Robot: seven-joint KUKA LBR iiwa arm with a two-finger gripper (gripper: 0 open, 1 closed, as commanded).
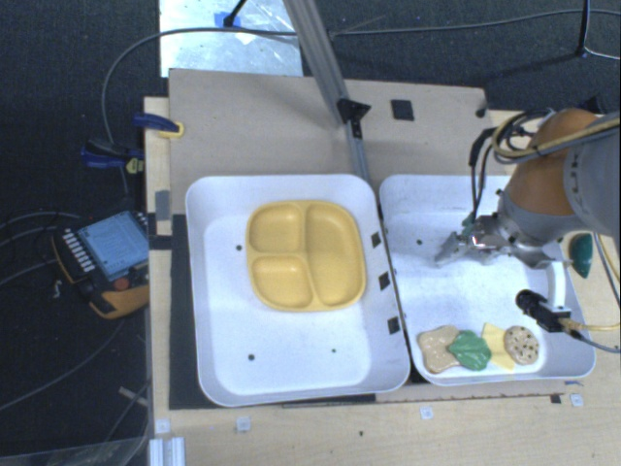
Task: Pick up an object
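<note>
Step in hand: approach, judged; nothing lifted yet, all candidate objects lying on the bin floor.
Gripper (454, 249): low over the upper middle of the right bin (408, 202), pointing toward the left of the view; metal fingers seem close together with nothing seen between them, though too small and blurred to say whether open or closed.
Arm (553, 187): grey with orange band, reaching in from the right, bent down over the right bin's far side.
Task's things: small cluster along the near edge of the right bin, well apart from the gripper.
Toast-shaped piece (438, 348): tan, flat, leftmost of the cluster, touching the green piece.
Green piece (472, 349): dark green, lumpy, leaf-like, in the middle.
Yellow piece (497, 343): pale yellow, flat, wedge-like, partly under its neighbours.
Cookie (522, 344): round, tan with dark specks, rightmost.
Left bin (209, 289): carries a yellow divided plate (306, 255) with three compartments, nothing in them.
Next move, judged: travel toward the near edge, centre over one piece, spread wide, descend. Cookie looks the cleanest target; flat thin pieces likely to slip, crowding risks a snag on a neighbour.
</note>
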